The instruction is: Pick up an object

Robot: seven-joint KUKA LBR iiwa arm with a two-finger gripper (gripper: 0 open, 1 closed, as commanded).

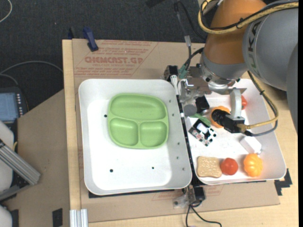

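My gripper (201, 129) hangs low over the left part of the right bin (272, 148), close to the wall shared with the left bin. An orange toy food piece (218, 114) lies just to its right, partly hidden by the gripper body. Along the near edge of the right bin sit a tan bread slice (209, 167), a red tomato (230, 166) and an orange pepper (253, 164), all apart from the gripper. A small red piece (244, 101) peeks out behind the wrist.
A green divided plate (138, 120) lies in the left bin (94, 145). The big grey and orange arm (236, 32) covers the far side of the right bin. A yellow cable (265, 123) loops across that bin's right half.
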